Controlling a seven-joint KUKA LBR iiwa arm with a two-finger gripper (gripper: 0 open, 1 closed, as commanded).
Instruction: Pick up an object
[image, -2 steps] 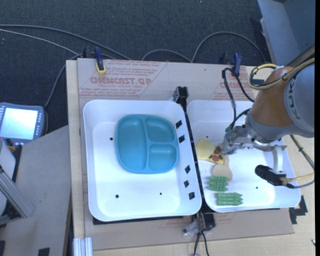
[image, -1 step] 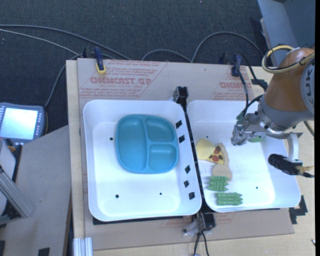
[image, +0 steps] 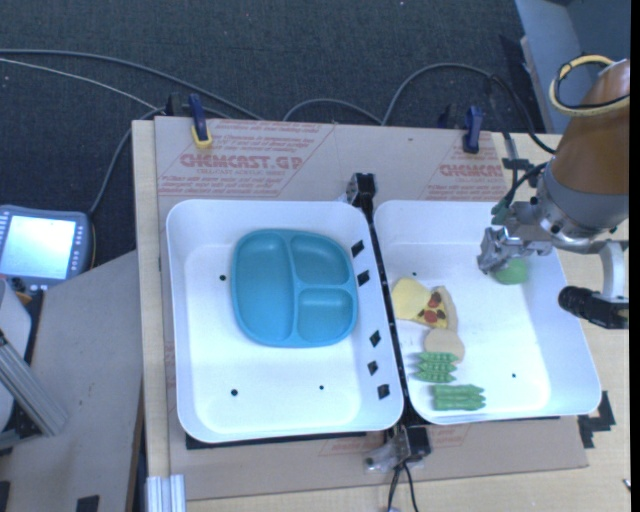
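Observation:
My gripper (image: 510, 258) hangs over the far right part of the right bin (image: 540, 345). A small light green round object (image: 514, 271) sits between its fingers, which are shut on it. Near the bin's left wall lie a yellow pizza-slice toy (image: 424, 303), a tan piece (image: 444, 345) and two green pea pods (image: 437, 368) (image: 458, 397), all well to the left of the gripper and below it in the view.
The left bin (image: 200, 360) bears a blue divided plate (image: 295, 288). A black divider with clips (image: 372, 300) runs between the bins. A black part of the arm (image: 592, 305) juts over the right bin's right rim.

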